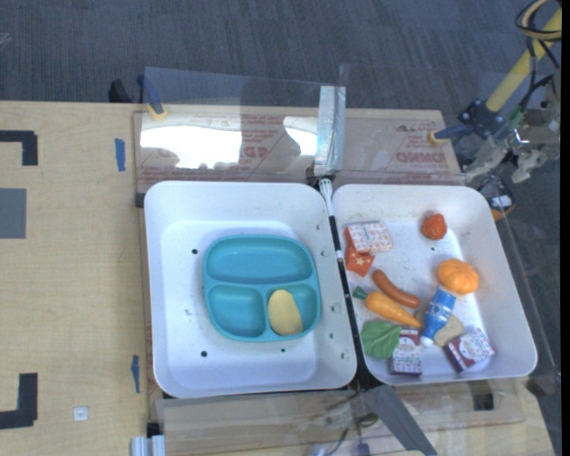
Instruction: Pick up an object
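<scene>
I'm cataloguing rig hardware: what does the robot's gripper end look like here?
At the upper right, the gripper is a cluster of pale grey metal parts with a blue piece on its left. Black cables loop over it, beside a yellow strut and a yellow hose.

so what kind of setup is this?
Likely a lab pick-and-place test bench: two white bins side by side, toy food like a carrot, a teal divided tray, and cabled rig hardware.

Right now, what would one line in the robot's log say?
phase: before pick | gripper: beyond right bin, holding nothing | right bin: toy food pile, carrot | left bin: teal tray, yellow item
</scene>
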Controlling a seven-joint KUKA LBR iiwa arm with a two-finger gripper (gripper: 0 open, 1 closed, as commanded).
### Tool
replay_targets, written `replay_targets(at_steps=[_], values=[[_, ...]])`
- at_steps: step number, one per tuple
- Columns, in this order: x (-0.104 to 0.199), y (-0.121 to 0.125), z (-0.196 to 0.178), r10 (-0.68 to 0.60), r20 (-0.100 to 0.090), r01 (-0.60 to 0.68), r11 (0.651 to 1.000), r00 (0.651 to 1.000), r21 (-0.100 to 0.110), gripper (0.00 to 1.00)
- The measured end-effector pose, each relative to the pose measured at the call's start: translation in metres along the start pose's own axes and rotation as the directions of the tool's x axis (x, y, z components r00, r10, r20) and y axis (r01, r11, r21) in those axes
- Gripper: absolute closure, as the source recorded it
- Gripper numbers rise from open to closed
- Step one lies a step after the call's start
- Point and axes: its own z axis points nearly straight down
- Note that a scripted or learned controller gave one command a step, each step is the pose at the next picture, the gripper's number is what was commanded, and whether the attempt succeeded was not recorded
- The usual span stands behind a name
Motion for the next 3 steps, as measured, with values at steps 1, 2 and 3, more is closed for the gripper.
replay_targets(at_steps=[1,2,3], values=[[0.054,-0.015,0.179,-0.042,0.002,0.042,0.999,0.999,-0.007,0.0],[0.054,-0.016,0.181,-0.042,0.001,0.042,0.999,0.999,-0.003,0.0],[0.055,-0.014,0.169,-0.043,0.002,0.043,0.999,0.999,-0.008,1.0]])
